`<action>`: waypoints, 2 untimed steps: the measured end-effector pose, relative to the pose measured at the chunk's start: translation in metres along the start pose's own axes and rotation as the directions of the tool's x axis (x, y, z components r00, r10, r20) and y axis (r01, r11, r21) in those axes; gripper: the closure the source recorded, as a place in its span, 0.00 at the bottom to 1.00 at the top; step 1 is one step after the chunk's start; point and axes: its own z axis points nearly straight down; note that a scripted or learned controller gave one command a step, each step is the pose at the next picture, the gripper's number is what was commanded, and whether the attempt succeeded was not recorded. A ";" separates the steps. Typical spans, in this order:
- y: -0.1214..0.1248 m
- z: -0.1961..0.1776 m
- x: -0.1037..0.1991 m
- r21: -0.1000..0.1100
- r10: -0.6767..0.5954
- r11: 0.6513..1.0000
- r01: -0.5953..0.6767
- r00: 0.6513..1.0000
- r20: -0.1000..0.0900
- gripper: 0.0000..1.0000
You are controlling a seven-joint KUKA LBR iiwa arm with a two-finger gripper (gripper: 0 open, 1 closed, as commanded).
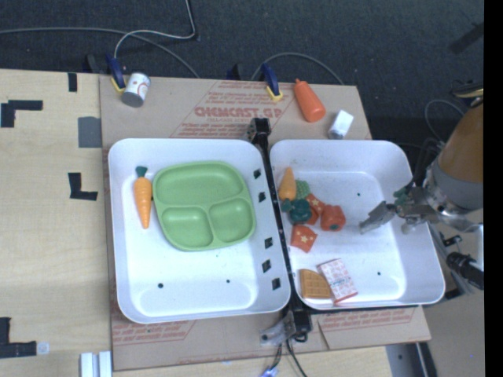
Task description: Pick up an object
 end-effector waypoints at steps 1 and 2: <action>0.046 0.053 0.042 0.001 -0.002 1.000 0.002 1.000 -0.001 0.00; 0.106 0.102 0.072 -0.007 -0.002 1.000 0.002 1.000 0.002 0.00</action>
